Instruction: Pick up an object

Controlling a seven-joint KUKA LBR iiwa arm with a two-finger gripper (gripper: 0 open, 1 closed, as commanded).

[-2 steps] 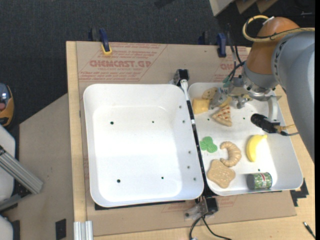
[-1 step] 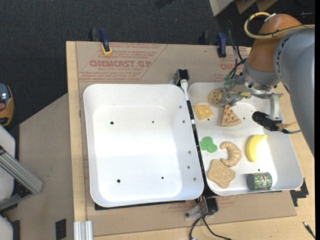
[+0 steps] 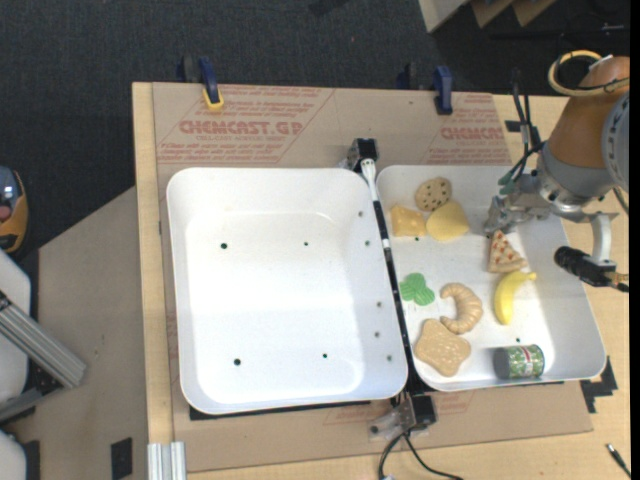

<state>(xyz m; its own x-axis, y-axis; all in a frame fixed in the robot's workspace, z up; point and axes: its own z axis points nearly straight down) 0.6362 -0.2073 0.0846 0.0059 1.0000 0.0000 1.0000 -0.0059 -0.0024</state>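
The right bin [image 3: 575,313] holds several toy foods. A pizza slice [image 3: 505,254] lies near its right side, directly under my gripper [image 3: 503,220], which hangs low at the slice's upper tip. Below the slice lies a yellow banana [image 3: 509,295]. A croissant [image 3: 462,307], a tan bread piece [image 3: 441,348], a green leafy piece [image 3: 416,290] and a green can [image 3: 518,361] fill the lower half. A cookie [image 3: 433,194], a yellow cheese block [image 3: 407,221] and a yellow lemon-like piece [image 3: 447,223] sit at the top left. The arm's orange band [image 3: 580,128] rises at the right.
The left bin [image 3: 190,268] is bare white with small dark dots. Both bins rest on a cardboard sheet [image 3: 250,118] held by blue clamps [image 3: 209,80] at the back. A black part of the arm [image 3: 585,264] juts out over the right bin's right rim.
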